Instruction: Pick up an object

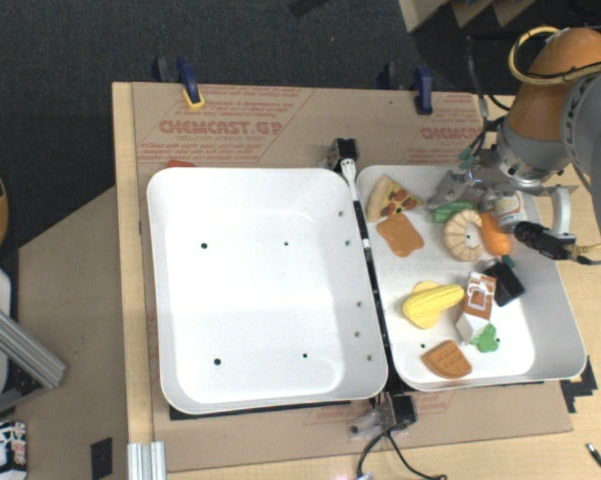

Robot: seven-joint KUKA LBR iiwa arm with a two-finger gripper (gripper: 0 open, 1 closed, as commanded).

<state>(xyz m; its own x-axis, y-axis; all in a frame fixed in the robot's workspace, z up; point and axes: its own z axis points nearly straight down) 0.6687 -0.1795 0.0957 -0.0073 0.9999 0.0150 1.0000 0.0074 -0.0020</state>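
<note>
The right bin [555, 333] holds several toy foods. A pizza slice [390, 198] and a brown toast piece [400, 235] lie at its left. A cream ridged pastry [463, 235], an orange carrot [495, 236] and a green piece [444, 211] sit near the top. My gripper [467, 188] hangs low over the bin's top edge, just above the green piece and the pastry. Nothing shows as lifted in it.
Lower in the right bin lie a yellow piece [432, 303], a brown-and-white carton [478, 300], a black object [505, 280], a small green piece [487, 340] and a brown cookie [447, 360]. The left bin [180, 298] adjoins it. Clamps [191, 90] grip the board's far edge.
</note>
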